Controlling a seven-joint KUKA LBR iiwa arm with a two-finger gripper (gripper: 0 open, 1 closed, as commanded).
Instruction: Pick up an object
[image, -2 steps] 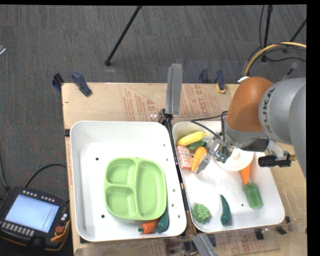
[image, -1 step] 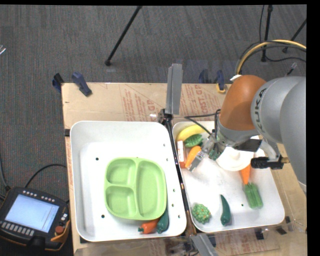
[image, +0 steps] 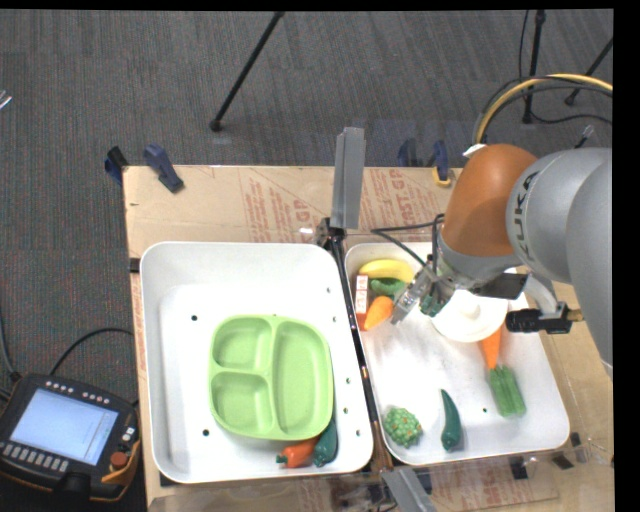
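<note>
Toy food lies scattered through the right bin (image: 556, 425), and the gripper (image: 408, 303) hangs low over that bin's upper left corner. Right at its fingertips sits a small orange carrot (image: 377, 312), with a green pepper (image: 384, 287) just above it and a yellow banana (image: 385, 268) beyond that, against the bin's back wall. From where I stand I cannot tell whether the fingers are spread or closed, nor whether they have anything between them; they look to be touching or nearly touching the carrot, but the metal and cables blur together.

Just behind the gripper, toward the arm (image: 560, 225), a round white dish (image: 470, 320) rests on the bin floor, partly under the wrist. Past the dish, farther from the fingertips, a second carrot (image: 491, 348) points down at a green cucumber (image: 506, 390). Below the gripper, near the front wall, are a knobbly green broccoli (image: 403, 426) and a dark green chilli (image: 451, 420), side by side but apart.

Off to the gripper's far side, across the wall between the bins, the left bin (image: 170, 300) holds a lime-green divided plate (image: 271, 377). Tucked against the plate's lower edge are an orange pepper (image: 297, 454) and a dark green vegetable (image: 326, 446), touching each other.

A tablet-like control pendant (image: 62, 428) lies on the floor beyond the left bin.
</note>
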